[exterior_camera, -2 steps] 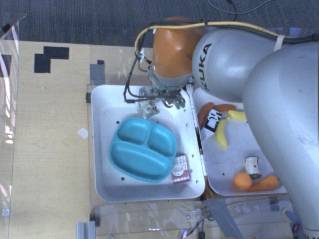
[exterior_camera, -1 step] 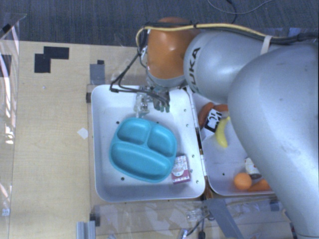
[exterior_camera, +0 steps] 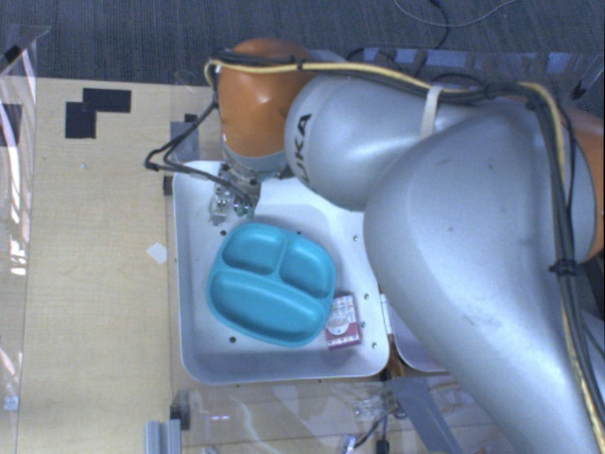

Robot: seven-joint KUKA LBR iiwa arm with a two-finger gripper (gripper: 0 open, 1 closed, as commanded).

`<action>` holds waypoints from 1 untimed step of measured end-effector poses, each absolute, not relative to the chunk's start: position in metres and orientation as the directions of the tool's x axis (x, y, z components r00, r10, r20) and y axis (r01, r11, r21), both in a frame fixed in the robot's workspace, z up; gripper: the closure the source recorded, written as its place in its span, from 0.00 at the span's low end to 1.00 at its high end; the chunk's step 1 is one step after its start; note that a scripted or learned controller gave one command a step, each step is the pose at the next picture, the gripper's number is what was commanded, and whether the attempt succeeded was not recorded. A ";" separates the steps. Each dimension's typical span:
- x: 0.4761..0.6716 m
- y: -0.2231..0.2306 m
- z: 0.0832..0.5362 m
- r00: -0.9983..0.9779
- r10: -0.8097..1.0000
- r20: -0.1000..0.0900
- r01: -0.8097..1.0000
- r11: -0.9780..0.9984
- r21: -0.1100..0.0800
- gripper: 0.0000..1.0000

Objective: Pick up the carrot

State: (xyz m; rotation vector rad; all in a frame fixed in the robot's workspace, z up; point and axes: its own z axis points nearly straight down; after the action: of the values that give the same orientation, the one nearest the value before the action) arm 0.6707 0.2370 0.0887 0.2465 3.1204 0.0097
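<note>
My gripper [exterior_camera: 230, 202] hangs below the orange wrist band at the far left corner of the left white bin [exterior_camera: 194, 339], just above the bin floor and beside the upper edge of a blue divided plate [exterior_camera: 272, 285]. The bulky grey arm covers the right side of this bin and most of the right bin. I cannot make out a carrot anywhere.
The blue divided plate lies in the middle of the left bin. A small red and white packet [exterior_camera: 342, 323] rests against the plate's right lower edge. A sliver of the right bin [exterior_camera: 412, 356] shows under the arm. Black cables loop near the gripper.
</note>
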 end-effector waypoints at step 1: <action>0.580 0.220 0.095 -0.950 0.310 -0.021 0.310 0.950 0.027 1.00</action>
State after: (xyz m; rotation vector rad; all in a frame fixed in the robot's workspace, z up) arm 0.5801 0.2205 0.0946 0.4894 3.0773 0.0358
